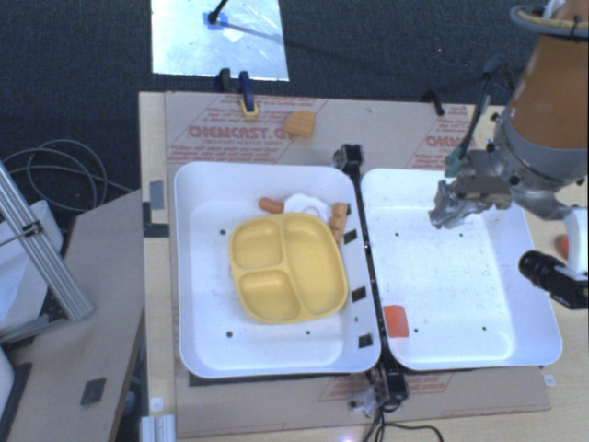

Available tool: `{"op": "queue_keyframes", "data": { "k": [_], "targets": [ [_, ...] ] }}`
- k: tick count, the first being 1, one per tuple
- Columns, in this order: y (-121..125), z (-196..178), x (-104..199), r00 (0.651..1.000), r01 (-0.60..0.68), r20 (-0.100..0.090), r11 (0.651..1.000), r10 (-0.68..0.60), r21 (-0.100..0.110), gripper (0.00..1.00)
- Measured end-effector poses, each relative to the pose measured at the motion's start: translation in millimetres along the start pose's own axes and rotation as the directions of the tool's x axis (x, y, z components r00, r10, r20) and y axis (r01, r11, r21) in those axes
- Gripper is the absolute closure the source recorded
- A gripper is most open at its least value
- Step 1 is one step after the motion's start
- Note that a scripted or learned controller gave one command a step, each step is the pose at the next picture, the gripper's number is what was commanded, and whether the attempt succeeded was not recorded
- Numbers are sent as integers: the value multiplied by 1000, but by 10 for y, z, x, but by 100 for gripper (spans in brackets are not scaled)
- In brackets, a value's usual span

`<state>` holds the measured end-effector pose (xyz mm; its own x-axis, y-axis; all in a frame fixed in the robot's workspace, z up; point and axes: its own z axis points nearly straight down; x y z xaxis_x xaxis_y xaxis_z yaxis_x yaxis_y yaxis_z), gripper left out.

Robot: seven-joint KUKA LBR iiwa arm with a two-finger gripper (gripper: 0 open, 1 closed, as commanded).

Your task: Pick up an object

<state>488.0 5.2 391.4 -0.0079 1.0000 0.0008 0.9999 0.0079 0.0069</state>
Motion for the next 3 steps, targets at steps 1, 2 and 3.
{"op": "queue_keyframes", "data": {
  "k": [1, 2, 3],
  "targets": [
    [32, -1529, -533, 1000, -11, 3, 1000, 11, -15, 100],
    [36, -1556, -498, 1000, -1, 2, 1000, 1, -1, 100],
    [36, -1551, -498, 1000, -1, 2, 1000, 1, 0, 0]
  ]
}}
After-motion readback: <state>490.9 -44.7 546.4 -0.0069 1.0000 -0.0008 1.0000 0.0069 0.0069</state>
